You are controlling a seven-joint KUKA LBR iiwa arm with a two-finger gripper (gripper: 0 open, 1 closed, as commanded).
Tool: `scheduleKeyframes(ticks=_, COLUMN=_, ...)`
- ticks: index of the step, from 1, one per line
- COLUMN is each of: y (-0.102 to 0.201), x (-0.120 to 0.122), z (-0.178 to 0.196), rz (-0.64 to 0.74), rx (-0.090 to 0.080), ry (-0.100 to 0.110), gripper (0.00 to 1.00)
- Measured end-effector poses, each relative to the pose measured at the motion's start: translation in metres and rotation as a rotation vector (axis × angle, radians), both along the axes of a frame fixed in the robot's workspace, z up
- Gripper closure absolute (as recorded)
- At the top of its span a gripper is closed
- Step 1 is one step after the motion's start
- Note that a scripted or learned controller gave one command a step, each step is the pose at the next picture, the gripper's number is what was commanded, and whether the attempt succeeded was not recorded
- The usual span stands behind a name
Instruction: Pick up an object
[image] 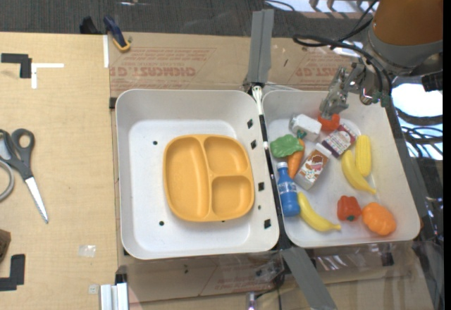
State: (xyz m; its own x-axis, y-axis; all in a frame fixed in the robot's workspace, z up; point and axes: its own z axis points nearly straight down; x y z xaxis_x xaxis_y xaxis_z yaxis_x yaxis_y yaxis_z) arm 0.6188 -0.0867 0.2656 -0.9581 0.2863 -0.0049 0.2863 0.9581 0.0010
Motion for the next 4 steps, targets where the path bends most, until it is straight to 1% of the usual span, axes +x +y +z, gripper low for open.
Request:
scheduleKeyframes(ticks=1, y=-0.005, x=-0.057, z=-0.144, rz=0.241, rx=-0.005, ry=-0.02, gripper=1.0)
scheduleKeyframes(ticks=2, y=-0.123, x=-0.044, z=-0.038, rz=0.329, rx=-0.003, ry=-0.001, gripper=1.0)
scheduleKeyframes(ticks=3, y=-0.121, x=-0.044, z=-0.039, rz=0.33, rx=-0.001, ry=0.001, gripper=0.0)
scheduleKeyframes(ticks=4, y=-0.134, x=-0.064, z=-0.171, rz=0.346, rx=-0.002, ry=-0.002, gripper=0.0)
